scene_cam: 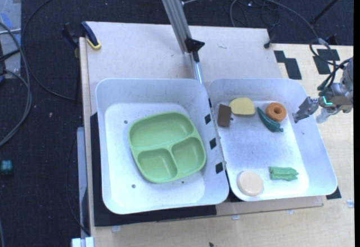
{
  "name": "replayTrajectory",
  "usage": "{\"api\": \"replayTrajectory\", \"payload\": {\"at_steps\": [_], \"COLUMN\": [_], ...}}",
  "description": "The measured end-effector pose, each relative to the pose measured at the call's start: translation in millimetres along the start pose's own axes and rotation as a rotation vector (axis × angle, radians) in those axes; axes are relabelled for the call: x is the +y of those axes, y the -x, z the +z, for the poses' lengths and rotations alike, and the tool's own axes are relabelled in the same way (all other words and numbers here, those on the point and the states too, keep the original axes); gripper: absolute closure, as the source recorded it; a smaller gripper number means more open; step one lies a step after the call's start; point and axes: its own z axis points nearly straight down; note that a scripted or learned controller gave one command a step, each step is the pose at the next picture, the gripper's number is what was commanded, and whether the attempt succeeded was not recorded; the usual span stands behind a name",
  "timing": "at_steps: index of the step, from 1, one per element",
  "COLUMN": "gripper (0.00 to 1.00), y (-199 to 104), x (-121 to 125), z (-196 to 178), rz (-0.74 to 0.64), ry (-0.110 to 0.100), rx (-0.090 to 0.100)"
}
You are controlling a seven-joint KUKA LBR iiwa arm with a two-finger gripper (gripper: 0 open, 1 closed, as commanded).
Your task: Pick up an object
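Over the right bin's point(315, 144) right rim hangs the hand point(306, 109), empty, whether its tips are apart I cannot tell. Nearest lies the orange ring point(275, 111); best to travel left, centre above it, then descend straight.

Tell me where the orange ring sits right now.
The orange ring lies in the right bin, near its back edge, touching a teal piece, right of the yellow block.
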Motion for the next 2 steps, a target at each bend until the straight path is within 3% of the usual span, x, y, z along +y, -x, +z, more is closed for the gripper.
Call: {"api": "replayTrajectory", "payload": {"at_steps": [1, 2], "gripper": [0.0, 0.0], "y": [0, 0], "x": [1, 7], "z": [-1, 60], "rz": [0.0, 0.001], "ry": [0.002, -0.002], "rx": [-0.001, 0.001]}}
